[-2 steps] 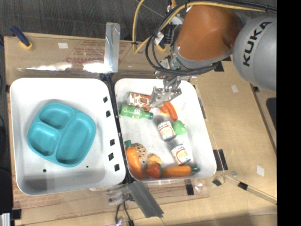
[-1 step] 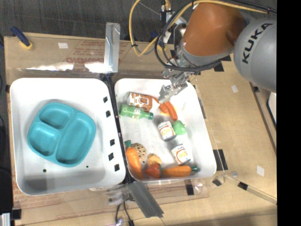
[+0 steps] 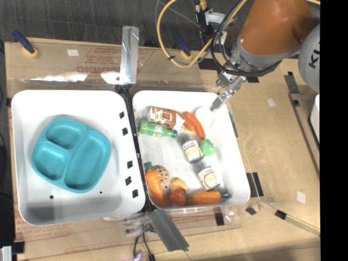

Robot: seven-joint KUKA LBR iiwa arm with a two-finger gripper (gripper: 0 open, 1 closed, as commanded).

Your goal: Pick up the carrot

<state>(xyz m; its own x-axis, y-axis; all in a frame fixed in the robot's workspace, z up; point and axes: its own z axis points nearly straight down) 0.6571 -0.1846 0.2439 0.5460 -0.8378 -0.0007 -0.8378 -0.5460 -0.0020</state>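
One fixed camera looks down at a slant from above the bench point(image 3: 283, 162), taking in both white bins point(image 3: 22, 145).

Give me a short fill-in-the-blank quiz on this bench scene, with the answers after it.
1. The teal divided plate lies in the ____ bin.
2. The green bottle lies in the ____ bin.
3. The tool hangs over the right bin's ____ corner, as the camera sees it.
4. The carrot lies along that bin's ____ wall.

Answers: left; right; top right; bottom
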